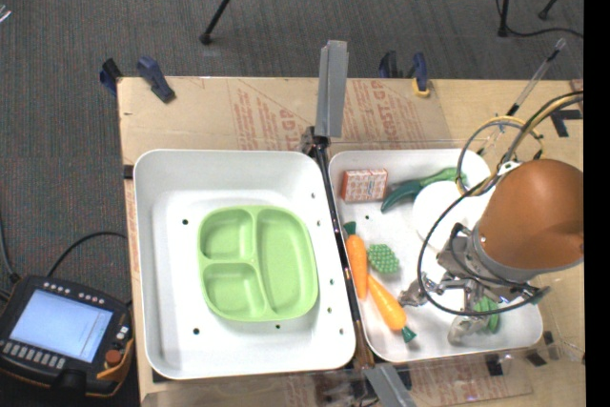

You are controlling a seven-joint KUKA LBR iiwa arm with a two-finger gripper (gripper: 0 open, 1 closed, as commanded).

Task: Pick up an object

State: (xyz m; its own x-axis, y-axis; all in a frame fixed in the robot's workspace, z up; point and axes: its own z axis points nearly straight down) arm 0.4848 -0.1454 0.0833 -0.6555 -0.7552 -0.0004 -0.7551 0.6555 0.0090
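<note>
I am hanging my pincer (457, 300) low over the right bin (381, 162), near its front right corner, and I cannot tell how it is set. Two carrots (370, 281) are lying just left of it, beside a green knobbly toy (383, 258). A box (364, 185) and pea pod (417, 187) are sitting further back. The left bin (162, 195) is holding a green tray (257, 264).
</note>
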